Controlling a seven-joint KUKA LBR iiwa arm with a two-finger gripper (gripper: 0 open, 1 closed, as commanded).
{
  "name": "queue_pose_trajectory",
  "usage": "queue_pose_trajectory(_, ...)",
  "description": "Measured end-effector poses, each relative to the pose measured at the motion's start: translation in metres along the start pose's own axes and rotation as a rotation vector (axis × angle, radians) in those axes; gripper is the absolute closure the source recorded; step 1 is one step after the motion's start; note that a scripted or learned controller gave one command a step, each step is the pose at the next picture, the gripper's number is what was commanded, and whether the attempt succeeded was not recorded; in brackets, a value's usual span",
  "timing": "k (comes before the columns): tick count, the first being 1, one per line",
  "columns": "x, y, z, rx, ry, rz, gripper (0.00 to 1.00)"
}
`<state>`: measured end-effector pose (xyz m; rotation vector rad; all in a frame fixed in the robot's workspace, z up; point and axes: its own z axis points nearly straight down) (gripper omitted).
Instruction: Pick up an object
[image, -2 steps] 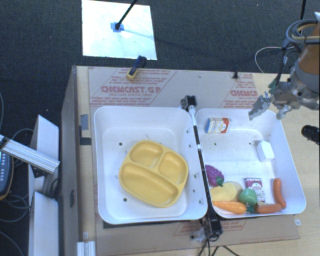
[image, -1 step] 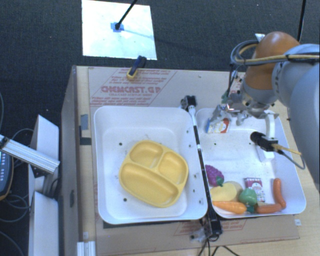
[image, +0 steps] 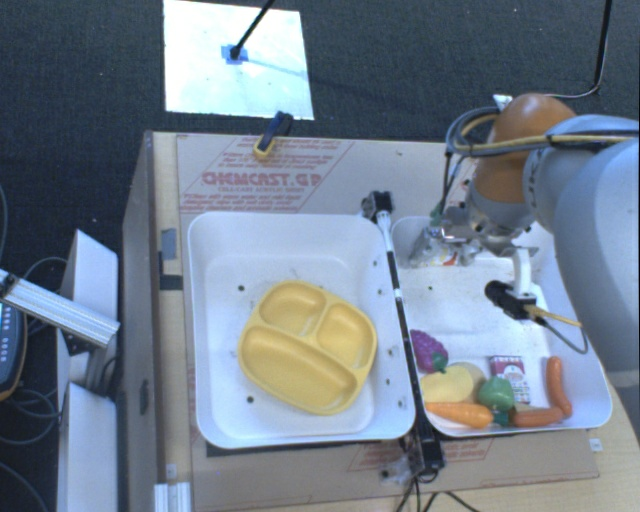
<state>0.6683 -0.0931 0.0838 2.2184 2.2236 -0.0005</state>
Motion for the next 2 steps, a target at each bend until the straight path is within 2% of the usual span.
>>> queue_pose_trajectory(1,0.0,0.001,-0.012,-0.003,0.0,-0.002,1.0)
queue_pose_trajectory(2,0.072,-0.031,-0.103,-0.006,0.002,-0.003,1.0)
